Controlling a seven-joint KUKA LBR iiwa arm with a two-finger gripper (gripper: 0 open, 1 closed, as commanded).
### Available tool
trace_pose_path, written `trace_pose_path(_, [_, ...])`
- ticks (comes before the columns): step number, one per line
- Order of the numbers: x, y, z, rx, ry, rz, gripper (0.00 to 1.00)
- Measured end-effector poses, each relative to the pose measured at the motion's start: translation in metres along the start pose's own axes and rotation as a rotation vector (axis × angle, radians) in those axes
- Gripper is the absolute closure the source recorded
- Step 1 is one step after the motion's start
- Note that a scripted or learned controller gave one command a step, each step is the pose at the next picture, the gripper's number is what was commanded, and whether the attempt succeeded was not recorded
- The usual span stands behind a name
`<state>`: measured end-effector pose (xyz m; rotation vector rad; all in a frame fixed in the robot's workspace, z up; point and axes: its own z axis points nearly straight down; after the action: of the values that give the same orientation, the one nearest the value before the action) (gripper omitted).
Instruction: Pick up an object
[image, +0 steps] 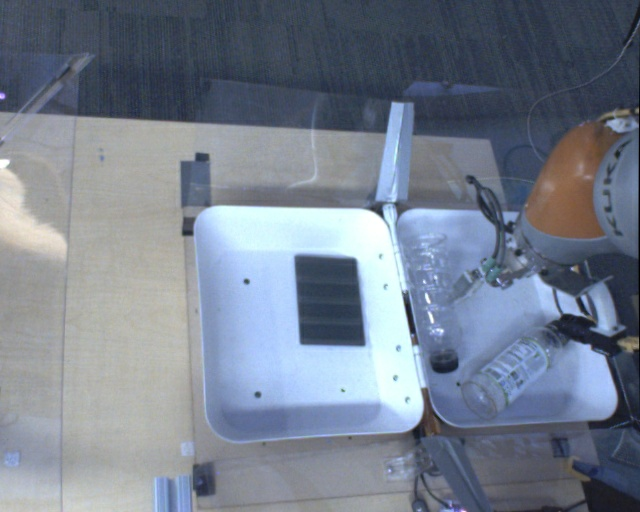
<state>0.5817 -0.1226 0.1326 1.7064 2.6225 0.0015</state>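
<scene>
Clear plastic bottle with printed label lies on its side in right white bin, near front wall. Likely light, slick, crushable, prone to roll; grip across mid-body. Claw hovers above bin; open or closed—cannot tell.

Light is even and fairly bright, cool in tone, with the two white bins near washed out. Far left of the gripper, a pale glare patch spreads over the wooden bench. Just beyond the gripper, faint streaks of reflection show on clear sheeting. The left bin carries a soft shadow along its near wall. The arm looks slightly soft, and clear plastic items below the gripper are hard to read.
</scene>
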Motion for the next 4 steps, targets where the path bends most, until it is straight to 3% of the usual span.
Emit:
trace_pose_path(1, [-0.012, 0.089, 0.043, 0.015, 0.01, 0.063, 0.0])
trace_pose_path(2, [0.018, 0.046, 0.024, 0.002, 0.007, -0.025, 0.0])
trace_pose_path(3, [0.003, 0.037, -0.015, 0.002, 0.006, 0.183, 0.0])
trace_pose_path(4, [-0.061, 0.043, 0.023, 0.003, 0.006, 0.191, 0.0])
